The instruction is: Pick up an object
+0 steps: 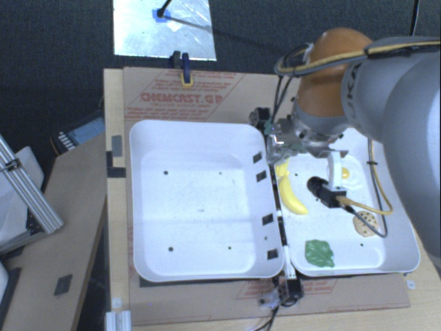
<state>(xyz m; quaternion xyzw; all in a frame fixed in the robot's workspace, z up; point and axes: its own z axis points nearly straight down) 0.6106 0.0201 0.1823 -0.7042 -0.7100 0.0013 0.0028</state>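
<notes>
In the right bin [396, 254] lie a yellow banana [290, 193] by the left wall, a green leafy piece [319, 252] near the front, a brown cookie [365, 223] to the right and a white fried egg [349, 174] partly under the arm. My gripper [276, 147] hangs low at the bin's back left corner, just above the banana's far tip. The wrist hides the back of the bin. Nothing shows held in the gripper.
The left bin [200, 205] adjoins the right one along a ridge with black clips [267, 219]. Both stand on a cardboard sheet [182, 95]. A metal rail [27, 192] lies off the bench at far left.
</notes>
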